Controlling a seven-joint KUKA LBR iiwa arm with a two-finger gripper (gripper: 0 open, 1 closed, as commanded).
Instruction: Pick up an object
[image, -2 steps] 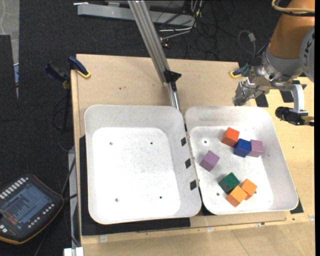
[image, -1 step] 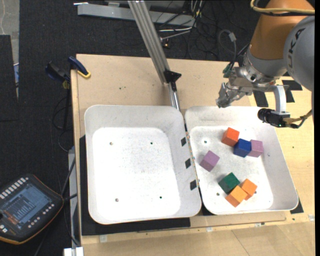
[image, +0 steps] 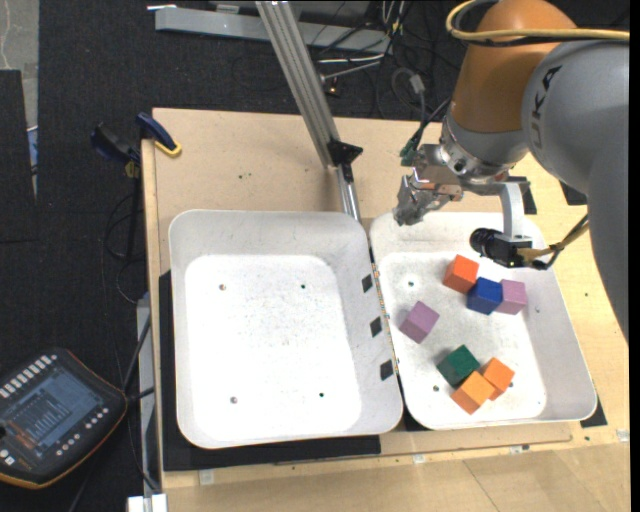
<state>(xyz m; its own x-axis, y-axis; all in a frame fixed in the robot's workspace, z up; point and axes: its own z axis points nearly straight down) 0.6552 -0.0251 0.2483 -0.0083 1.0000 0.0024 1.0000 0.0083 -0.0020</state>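
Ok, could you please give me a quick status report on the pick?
Gripper above right white bin's far-left corner, nothing visibly held. Purple wooden cube nearest, untouched. Six blocks total, none obstructing it.

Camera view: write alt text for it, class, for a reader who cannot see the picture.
A grey robot arm's tool hangs above the far rim of the right bin, which holds orange, blue, purple and green blocks. The left bin sits beside it on the wooden bench.
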